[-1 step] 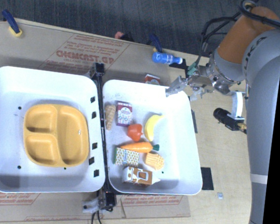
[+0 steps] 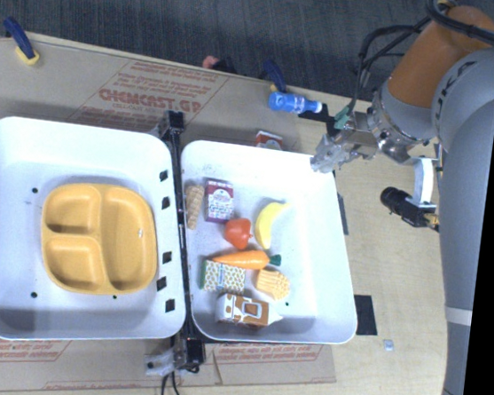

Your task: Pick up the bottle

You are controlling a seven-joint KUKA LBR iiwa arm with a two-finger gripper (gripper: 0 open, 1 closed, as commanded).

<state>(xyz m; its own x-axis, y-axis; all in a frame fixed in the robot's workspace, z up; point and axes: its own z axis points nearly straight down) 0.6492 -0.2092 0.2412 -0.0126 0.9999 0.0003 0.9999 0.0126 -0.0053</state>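
Cardboard-covered bench top (image 2: 82,82) is occupied by two shallow white bins; a sectioned yellow plastic tray (image 2: 99,238) is held in the left bin (image 2: 0,207), assorted toy food in the right bin (image 2: 327,274). The small blue plastic bottle (image 2: 292,104) is seen lying outside, behind the right bin. The gripper (image 2: 327,159) is poised over that bin's far right corner; whether it is spread cannot be told.

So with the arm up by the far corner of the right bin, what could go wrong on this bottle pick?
The small blue bottle with a white cap lies on its side on the cardboard outside the right white bin, so it may roll away from a closing grasp. The gripper sits over the bin's rim corner, and sweeping across could clip it. The bottle also lies close to a blue clamp.
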